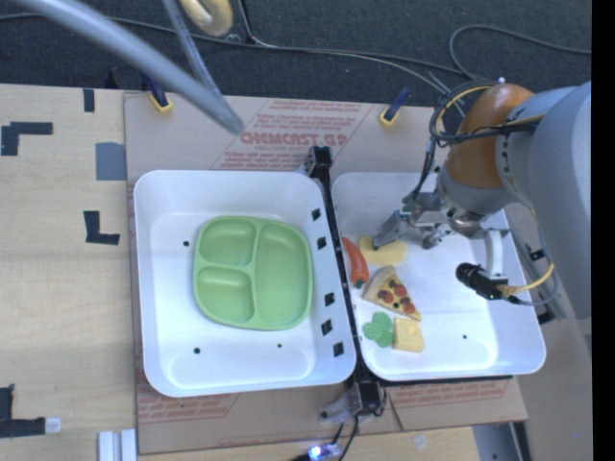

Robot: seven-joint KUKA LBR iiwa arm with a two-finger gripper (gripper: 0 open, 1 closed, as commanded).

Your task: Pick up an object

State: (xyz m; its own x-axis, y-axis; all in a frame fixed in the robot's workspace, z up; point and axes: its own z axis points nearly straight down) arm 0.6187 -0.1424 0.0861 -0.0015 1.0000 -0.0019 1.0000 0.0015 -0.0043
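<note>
Reaching in from the right, the pincer (pixel 389 235) is hanging low over the right bin (pixel 480 349), its dark fingers pointing toward the pale yellow wedge (pixel 387 254) just below and beside them. Whether they are spread or pinched, I cannot tell, because the metal wrist hardware is crowding them and they are blurring together from this slanted angle. Nothing is visibly sitting between them, so I am not counting anything as held. The likely target, judging by the aim, is that yellow wedge, which is lying near the bin's left wall, touching or almost touching the red-orange piece (pixel 356 260) beside it. Closer to the front, the pizza slice (pixel 391 293), the green leafy piece (pixel 379 330) and a yellow block (pixel 409 336) are lying bunched together. In the left bin (pixel 163 353) a green divided tray (pixel 254 271) is resting flat, well apart from the arm. Wrist and cables are covering part of the right bin's back floor.
</note>
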